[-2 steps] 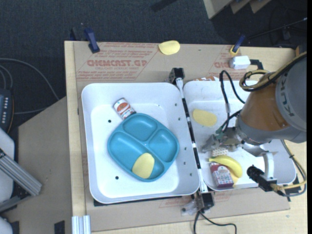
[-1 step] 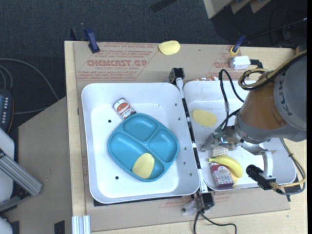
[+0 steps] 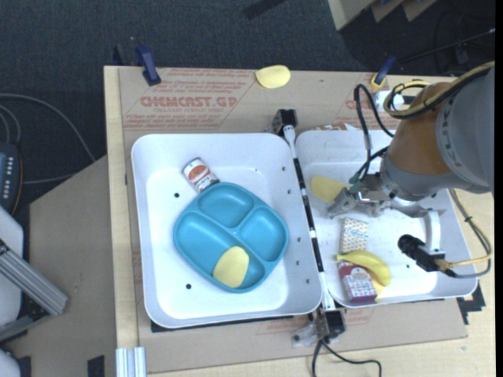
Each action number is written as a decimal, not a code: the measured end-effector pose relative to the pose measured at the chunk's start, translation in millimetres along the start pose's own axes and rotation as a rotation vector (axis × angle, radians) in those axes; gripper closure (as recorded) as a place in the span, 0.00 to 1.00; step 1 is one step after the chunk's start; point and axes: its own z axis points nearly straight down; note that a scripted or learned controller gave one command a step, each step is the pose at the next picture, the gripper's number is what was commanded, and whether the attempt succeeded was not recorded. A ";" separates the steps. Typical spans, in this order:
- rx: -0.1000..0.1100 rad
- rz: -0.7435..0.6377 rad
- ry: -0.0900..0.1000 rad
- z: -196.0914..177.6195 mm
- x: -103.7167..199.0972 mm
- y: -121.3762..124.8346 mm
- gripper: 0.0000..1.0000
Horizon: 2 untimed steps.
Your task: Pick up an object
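My gripper (image 3: 344, 203) is low in the right bin (image 3: 409, 289), near its left wall. It sits just right of and below a pale yellow lemon-like piece (image 3: 324, 187), close to it; contact is unclear. Right under the gripper lies a small white patterned packet (image 3: 355, 231). Further toward the front lie a banana (image 3: 371, 264) and a red packet (image 3: 358, 283). The grey arm with its orange band (image 3: 420, 148) covers the right bin's back right part.
The left bin (image 3: 157, 289) holds a blue divided plate (image 3: 236, 226) with a yellow piece (image 3: 231, 266) in its front compartment, and a small red and white can (image 3: 199, 174) behind it. A yellow object (image 3: 273, 76) lies on the bench behind the bins. Cables run along the right.
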 end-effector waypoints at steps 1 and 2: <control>0.002 0.001 0.002 2.1 9.8 -26.1 0.00; 0.000 -0.001 0.000 2.3 -9.7 5.6 0.00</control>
